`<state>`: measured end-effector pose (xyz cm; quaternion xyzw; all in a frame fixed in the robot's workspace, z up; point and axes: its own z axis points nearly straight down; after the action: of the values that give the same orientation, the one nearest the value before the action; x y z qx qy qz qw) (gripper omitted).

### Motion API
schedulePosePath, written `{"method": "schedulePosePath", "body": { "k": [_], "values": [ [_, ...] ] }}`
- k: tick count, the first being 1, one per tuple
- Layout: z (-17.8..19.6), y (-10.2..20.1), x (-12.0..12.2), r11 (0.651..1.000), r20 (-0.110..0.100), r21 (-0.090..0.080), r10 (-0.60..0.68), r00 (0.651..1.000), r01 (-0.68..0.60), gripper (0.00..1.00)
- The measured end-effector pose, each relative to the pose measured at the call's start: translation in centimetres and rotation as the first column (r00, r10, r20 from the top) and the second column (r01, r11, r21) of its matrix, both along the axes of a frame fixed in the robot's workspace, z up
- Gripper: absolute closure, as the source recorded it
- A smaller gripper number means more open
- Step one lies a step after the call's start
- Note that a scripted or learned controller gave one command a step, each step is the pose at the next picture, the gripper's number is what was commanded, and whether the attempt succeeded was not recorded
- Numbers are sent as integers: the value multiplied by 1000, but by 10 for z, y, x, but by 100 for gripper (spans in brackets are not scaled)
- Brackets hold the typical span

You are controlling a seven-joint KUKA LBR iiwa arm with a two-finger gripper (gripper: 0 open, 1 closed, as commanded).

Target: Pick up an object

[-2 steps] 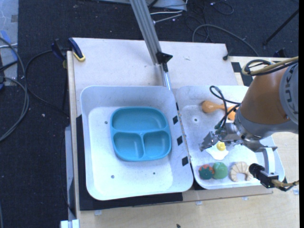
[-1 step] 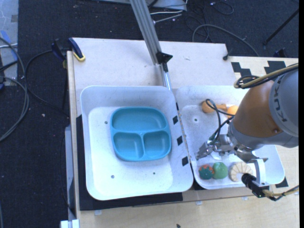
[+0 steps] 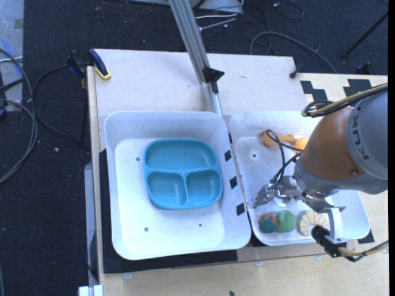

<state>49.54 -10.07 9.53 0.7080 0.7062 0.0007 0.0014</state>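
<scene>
1. Where the arm reaches in from 3 o'clock, its gripper hangs low over the right bin; whether the claw is spread or pinched cannot be told.
2. Green ball: right bin, at 5 o'clock of the claw, just beside it and not between its tips.
3. Teal-and-red object: touching the green ball at its 9 o'clock, directly at 6 o'clock of the claw.
4. Cream ribbed piece: at 3 o'clock of the ball.
5. Orange object: at 12 o'clock of the claw, well apart.
6. Blue divided tray: left bin, centre.
</scene>
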Motion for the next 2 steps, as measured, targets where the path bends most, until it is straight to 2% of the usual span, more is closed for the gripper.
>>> {"method": "schedulePosePath", "body": {
  "k": [1, 2],
  "values": [
    [12, -2, 2, 1000, 10, -5, -2, 1000, 2, 100],
    [58, 6, 7, 1000, 1, 1, 6, 1000, -6, 100]
  ]
}}
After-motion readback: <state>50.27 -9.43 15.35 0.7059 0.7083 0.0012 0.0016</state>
